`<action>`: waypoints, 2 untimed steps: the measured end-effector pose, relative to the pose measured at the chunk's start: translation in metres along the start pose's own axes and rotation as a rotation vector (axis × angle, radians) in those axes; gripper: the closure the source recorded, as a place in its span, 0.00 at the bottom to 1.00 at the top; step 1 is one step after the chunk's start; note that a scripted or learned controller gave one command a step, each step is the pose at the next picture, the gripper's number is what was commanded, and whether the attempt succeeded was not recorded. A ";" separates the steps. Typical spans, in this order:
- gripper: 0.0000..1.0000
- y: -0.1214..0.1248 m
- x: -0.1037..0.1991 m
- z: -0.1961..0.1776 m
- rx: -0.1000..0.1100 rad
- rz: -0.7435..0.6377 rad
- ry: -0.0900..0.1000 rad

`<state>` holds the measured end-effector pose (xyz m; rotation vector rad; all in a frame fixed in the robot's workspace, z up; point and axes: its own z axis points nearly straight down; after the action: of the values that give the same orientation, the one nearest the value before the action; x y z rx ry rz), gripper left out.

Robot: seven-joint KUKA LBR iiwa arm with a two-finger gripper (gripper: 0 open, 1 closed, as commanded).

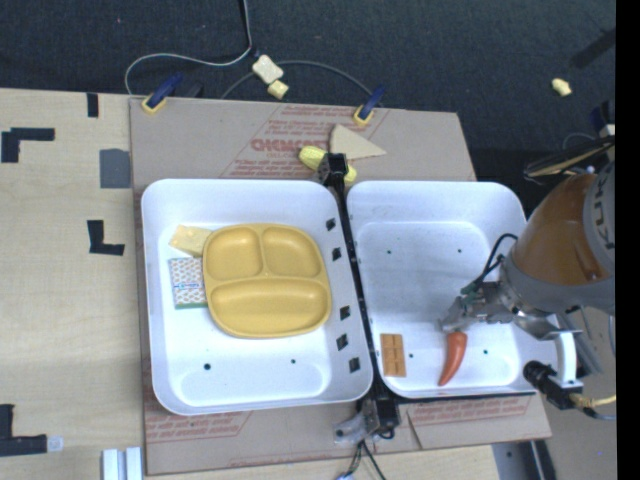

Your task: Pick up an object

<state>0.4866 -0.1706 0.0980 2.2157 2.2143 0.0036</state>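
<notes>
A red chili pepper (453,357) lies near the front of the right bin (420,218), pointing toward the front edge. A small orange-brown block (393,354) rests to its left by the divider. My gripper (467,312) is low in the right bin, just above the stem end of the pepper, with the orange-banded arm (560,238) reaching in from the right. In the left bin (160,268) lies a yellow divided plate (267,279), with a patterned card (187,281) and a pale yellow piece (188,237) at its left edge.
Black clips (345,313) run along the divider between the bins. Yellow and tan scraps (340,148) and cables (200,63) lie on the cardboard behind the bins. A black fitting (545,378) sticks out by the right bin's front right corner.
</notes>
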 end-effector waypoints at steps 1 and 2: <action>0.00 0.000 0.000 0.001 0.001 0.000 0.001; 0.00 -0.001 0.040 0.011 0.001 -0.001 -0.002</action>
<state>0.4855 -0.1302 0.0865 2.2138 2.2148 0.0003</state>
